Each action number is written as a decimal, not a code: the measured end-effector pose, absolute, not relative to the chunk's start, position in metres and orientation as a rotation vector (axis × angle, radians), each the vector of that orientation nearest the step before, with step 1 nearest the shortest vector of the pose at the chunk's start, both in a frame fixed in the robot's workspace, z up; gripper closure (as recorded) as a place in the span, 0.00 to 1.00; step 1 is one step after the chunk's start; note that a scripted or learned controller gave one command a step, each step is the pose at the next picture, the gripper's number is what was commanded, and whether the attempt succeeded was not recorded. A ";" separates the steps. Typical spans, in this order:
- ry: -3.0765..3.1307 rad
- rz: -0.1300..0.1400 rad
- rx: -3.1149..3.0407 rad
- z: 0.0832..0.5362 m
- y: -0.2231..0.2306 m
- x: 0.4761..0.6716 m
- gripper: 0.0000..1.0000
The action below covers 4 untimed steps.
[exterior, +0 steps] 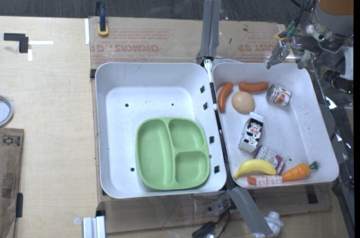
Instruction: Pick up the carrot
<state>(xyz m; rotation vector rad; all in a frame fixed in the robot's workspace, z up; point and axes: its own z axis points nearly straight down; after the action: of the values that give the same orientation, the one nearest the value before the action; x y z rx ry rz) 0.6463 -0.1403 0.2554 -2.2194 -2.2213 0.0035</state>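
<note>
Approach step: nothing picked yet, I'm parked over the far right corner.

Left bin [112, 96] holds the green tray [171, 159]; right bin [315, 119] holds the clutter. My pincer [289, 55] hangs above that bin's far rim, width unreadable from here. Carrot [296, 173] lies in the near right corner, touching the small box [264, 180] beside the banana [256, 167]. Next: cross the bin toward the near side, descend, straddle the carrot.

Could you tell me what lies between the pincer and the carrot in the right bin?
In the camera view, the small can lies nearest the line from the pincer to the carrot; below it is bare bin floor.
</note>
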 end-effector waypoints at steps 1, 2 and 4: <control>-2.324 0.004 -2.110 0.190 -0.085 0.586 0.00; -2.492 0.003 -1.909 0.191 -0.020 0.544 0.00; -2.684 0.001 -1.629 0.156 -0.101 0.477 0.00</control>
<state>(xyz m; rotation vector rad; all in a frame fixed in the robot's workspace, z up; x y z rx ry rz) 0.4772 -0.1005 0.1565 -1.6291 -2.6836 0.0014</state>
